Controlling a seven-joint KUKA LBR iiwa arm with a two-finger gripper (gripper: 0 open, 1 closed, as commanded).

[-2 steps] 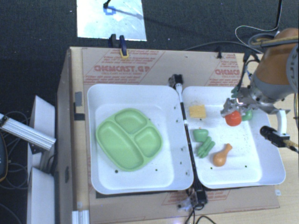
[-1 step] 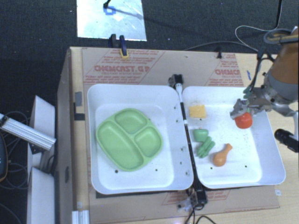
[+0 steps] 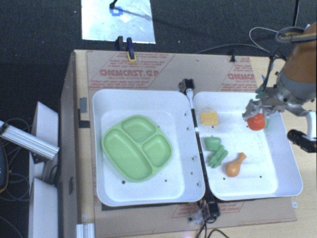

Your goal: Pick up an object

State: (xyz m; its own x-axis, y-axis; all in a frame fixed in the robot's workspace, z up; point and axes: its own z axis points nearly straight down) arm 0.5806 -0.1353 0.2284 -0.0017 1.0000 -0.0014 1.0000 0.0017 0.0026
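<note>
My gripper point(image 3: 257, 114) is over the back right part of the right bin point(image 3: 285, 182). A small round red object point(image 3: 256, 123) sits between its grey fingertips, its top hidden by them, and the gripper is shut on it. On the floor of the same bin lie a yellow block point(image 3: 209, 118), a green toy vegetable point(image 3: 214, 151) and an orange drumstick-shaped piece point(image 3: 235, 165).
The left bin point(image 3: 104, 108) holds a green divided plate point(image 3: 137, 147). A black divider clamp point(image 3: 187, 87) sits where the bins meet. Cables point(image 3: 262, 36) loop behind the right bin, and a black part point(image 3: 302, 139) sticks in at its right rim.
</note>
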